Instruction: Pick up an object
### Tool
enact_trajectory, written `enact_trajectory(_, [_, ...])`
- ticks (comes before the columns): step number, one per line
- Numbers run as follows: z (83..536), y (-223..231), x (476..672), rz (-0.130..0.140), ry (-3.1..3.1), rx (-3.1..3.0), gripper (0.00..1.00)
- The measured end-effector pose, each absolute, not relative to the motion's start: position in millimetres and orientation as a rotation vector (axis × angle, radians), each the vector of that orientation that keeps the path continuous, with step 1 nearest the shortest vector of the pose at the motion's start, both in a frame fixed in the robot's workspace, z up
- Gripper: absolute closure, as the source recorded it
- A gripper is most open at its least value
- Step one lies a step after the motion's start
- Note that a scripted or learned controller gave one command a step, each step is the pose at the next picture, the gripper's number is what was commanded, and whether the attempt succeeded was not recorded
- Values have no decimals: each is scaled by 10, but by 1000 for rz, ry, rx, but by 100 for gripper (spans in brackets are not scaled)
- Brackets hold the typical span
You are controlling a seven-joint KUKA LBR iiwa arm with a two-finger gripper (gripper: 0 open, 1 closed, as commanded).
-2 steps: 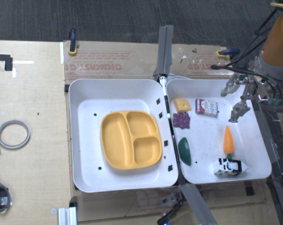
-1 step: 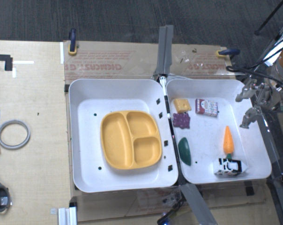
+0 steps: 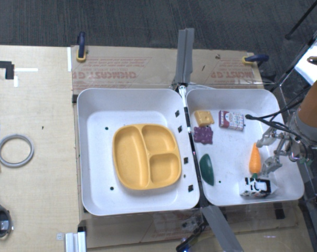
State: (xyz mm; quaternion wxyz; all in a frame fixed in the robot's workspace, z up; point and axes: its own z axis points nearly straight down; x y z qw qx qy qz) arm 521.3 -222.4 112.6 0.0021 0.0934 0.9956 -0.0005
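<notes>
Orange carrot (image 3: 254, 159) lies just left of my gripper (image 3: 271, 152), within reach; fingers apart, holding nothing, poised for a pinch.

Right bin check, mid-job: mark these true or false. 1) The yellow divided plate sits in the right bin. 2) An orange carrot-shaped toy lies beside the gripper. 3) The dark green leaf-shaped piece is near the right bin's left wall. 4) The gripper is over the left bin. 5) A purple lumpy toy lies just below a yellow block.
1) False. The yellow divided plate sits in the left white bin.
2) True. The orange carrot-shaped toy lies just left of the gripper.
3) True. The dark green leaf-shaped piece is there.
4) False. It is over the right white bin.
5) True. The purple lumpy toy lies below the yellow block.
</notes>
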Motion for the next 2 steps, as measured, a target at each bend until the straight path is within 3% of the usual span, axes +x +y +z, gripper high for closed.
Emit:
enact_trajectory(1, [1008, -2080, 5384, -1, 3033, 777, 0])
enact_trajectory(2, [1102, -2062, 5403, 0, 3031, 769, 100])
